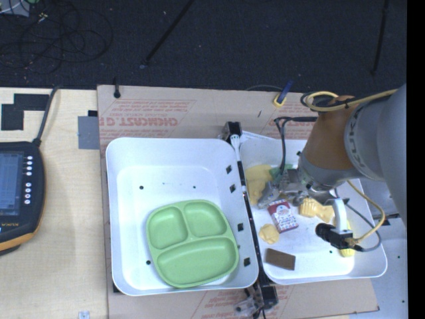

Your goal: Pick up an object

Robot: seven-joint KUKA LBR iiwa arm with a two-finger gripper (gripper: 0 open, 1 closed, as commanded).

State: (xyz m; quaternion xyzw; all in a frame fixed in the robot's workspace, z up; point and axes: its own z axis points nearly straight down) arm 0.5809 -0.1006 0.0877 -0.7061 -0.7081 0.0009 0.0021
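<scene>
My gripper [273,193] is low in the right bin [372,268], near its left wall, with the arm coming in from the right. It hangs over the lower edge of a flat yellow object [257,178]. Just below and to the right of it lies a small red and white box [284,217]. A small yellow piece [269,233] sits below that box, and a brown block [279,259] lies near the bin's front. Another yellow object [317,210] rests right of the box. I see nothing held.
The left bin [133,153] holds a green divided plate [192,243] in its front half. A divider with black clips [239,198] separates the bins. A teach pendant [16,191] lies on the bench at far left.
</scene>
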